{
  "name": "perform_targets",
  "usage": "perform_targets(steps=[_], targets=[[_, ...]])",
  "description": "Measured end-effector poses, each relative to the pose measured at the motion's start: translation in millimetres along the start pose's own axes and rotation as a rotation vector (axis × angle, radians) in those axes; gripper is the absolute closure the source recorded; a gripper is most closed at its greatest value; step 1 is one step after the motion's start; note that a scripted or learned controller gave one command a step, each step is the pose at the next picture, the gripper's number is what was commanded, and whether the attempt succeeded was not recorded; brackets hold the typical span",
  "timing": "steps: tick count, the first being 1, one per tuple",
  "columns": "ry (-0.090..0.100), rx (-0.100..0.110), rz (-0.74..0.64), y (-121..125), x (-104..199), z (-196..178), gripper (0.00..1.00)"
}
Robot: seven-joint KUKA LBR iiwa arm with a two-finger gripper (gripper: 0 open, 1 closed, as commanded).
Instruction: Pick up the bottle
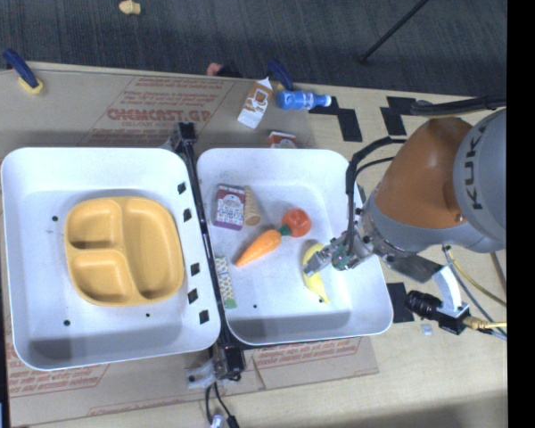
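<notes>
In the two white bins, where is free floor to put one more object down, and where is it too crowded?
Left bin: the bare floor forms a ring around the yellow divided plate, widest along the near wall. Right bin: bare floor lies near the front wall, below the carrot. Crowded: centre and right side, with the purple carton, tomato, banana and tool.

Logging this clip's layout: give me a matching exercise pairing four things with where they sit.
Things:
1. tray
2. carrot
3. bottle
4. gripper

Places:
A. on the bench beyond the bins
B. in the left bin
C. over the yellow item at the right bin's right side
D. middle of the right bin

Pairs: 1-B, 2-D, 3-A, 4-C
</notes>
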State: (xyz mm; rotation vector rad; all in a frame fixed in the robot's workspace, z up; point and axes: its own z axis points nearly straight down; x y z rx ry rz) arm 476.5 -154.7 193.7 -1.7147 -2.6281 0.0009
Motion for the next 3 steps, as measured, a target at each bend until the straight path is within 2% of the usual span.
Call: perform_targets(steps=[1,3], targets=[[0.0,0.001,-0.014,-21.3,-46.3,57.2,1.0],[0.002,0.002,-0.022,-20.0,-46.2,37.0,1.0]])
